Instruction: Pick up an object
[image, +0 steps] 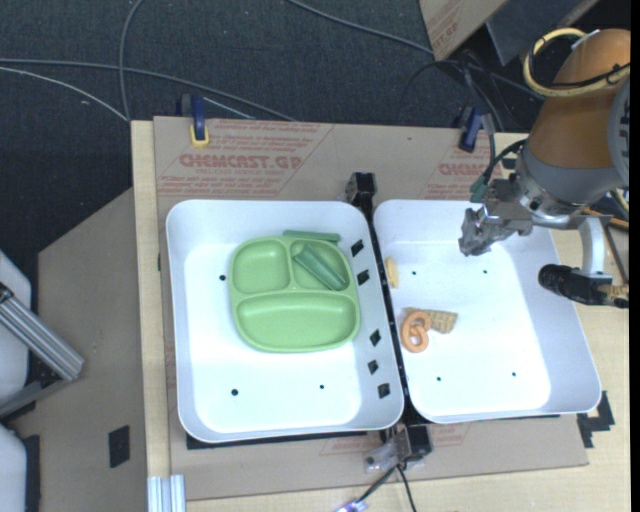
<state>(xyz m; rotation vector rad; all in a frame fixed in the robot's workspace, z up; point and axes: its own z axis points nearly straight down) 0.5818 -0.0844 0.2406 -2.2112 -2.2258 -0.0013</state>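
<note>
My gripper (474, 243) hangs over the back of the right bin (520, 390), well above its floor, with nothing seen between its fingers. An orange ring-shaped pretzel toy (415, 332) lies near the middle left of the right bin, with a tan cracker-like piece (441, 321) touching it. A small tan bit (392, 272) lies by the bin's left wall. In the left bin (200, 390) sits a green divided plate (294, 296) with a green pod-like thing (320, 265) in its upper right compartment.
A flat green piece (312, 237) sticks out behind the plate. Black clips (376, 340) run along the divider between the bins. The bench is cardboard-covered, with blue clamps (199, 115) at its back edge.
</note>
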